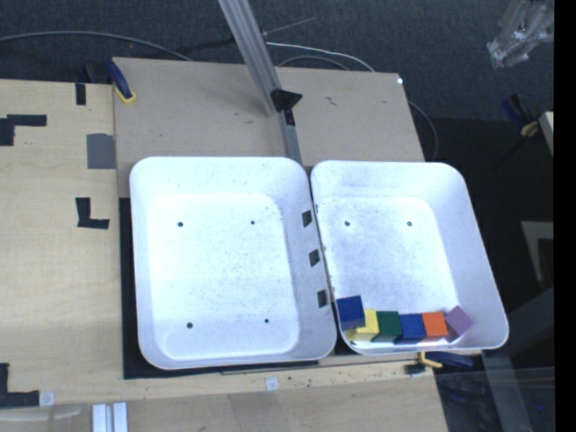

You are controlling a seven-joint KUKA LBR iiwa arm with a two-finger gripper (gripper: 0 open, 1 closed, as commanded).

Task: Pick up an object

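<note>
Several small blocks lie in a row along the front wall of the right bin (450, 187). From left to right they are a blue cube (349, 310), a yellow block (364, 330), a green block (388, 324), another blue block (412, 328), an orange block (435, 324) and a purple block (459, 319). The gripper (520, 31) shows as a pale blur at the top right corner, high over the dark floor, far from both bins and the blocks. Nothing is visible in it.
The left bin (148, 183) sits beside the right one, joined by black clips (314, 257). A slanted metal pole (256, 48) rises behind the bins. Blue-and-yellow clamps sit at the board's back left (121, 81) and front right (441, 361).
</note>
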